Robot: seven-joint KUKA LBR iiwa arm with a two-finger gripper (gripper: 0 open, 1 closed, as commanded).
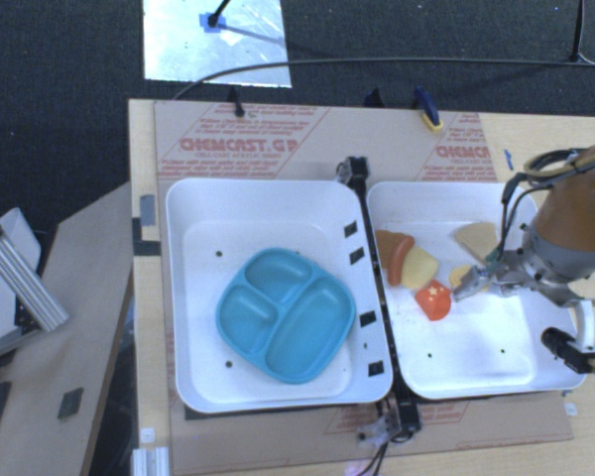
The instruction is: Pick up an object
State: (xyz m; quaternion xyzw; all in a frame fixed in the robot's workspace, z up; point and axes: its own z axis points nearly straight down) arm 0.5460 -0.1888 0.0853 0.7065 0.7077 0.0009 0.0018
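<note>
A red tomato-like piece [433, 301] was seen in the right bin [476, 365], round, no long axis to be told. Just beside it, a yellow chunk [419, 269] and an orange piece [394, 250] slanted down-left. A tan wedge [476, 237] was placed further back. The gripper [473, 282] was lowered near the red piece; whether it was open could not be told. A blue divided plate [286, 314] was lying in the left bin [263, 198], on a cardboard-covered bench [278, 137].
</note>
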